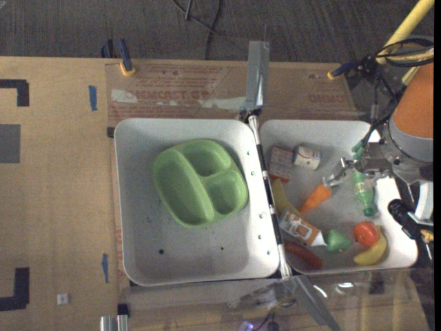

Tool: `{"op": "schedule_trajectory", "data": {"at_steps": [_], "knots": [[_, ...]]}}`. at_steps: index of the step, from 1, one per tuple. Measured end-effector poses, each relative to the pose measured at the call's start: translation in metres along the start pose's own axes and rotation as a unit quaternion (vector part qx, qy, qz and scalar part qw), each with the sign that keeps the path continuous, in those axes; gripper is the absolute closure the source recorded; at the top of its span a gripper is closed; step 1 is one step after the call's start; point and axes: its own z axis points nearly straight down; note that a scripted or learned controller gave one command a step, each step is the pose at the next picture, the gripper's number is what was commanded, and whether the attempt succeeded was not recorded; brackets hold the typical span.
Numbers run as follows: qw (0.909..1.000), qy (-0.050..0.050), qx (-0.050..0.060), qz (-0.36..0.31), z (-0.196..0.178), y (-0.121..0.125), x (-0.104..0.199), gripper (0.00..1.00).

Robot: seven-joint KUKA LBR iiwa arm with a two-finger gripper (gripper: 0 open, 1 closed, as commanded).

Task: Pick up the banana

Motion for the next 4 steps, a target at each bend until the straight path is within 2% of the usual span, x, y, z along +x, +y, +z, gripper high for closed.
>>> {"op": "schedule_trajectory", "data": {"at_steps": [1,2,3,4], "knots": [[0.9960,-0.001,-0.004,0.089,0.131,-0.045,0.026,0.00],[0.9734,-0.001,-0.005,0.229,0.134,-0.005,0.026,0.00],[0.9232,-0.001,0.000,0.384,0.038,0.009,0.042,0.00],[0.9333,0.000,0.001,0.359,0.019,-0.021,-0.031,0.00]]}}
